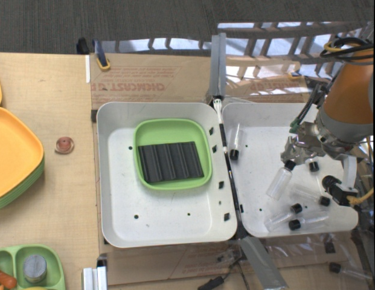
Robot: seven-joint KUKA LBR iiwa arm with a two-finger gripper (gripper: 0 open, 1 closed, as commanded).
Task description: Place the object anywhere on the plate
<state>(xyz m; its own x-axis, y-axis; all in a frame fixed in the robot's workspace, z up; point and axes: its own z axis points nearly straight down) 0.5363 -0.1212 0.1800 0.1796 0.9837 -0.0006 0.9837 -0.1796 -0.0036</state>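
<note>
The grey arm w/ orange band reaches in from the right, and its two-finger gripper is over the right shallow white bin, near the middle of the bin. Just under the gripper a clear plastic tube w/ black cap hangs tilted, cap end up at the fingers; it looks pinched between them, but how wide they stand I cannot tell exactly. More clear tubes w/ black caps lie in this bin: one near the left wall, approx. two at the front edge. The green rounded-square plate sits in the left white bin, toward the back, w/ a dark ribbed rectangular block lying on it.
</note>
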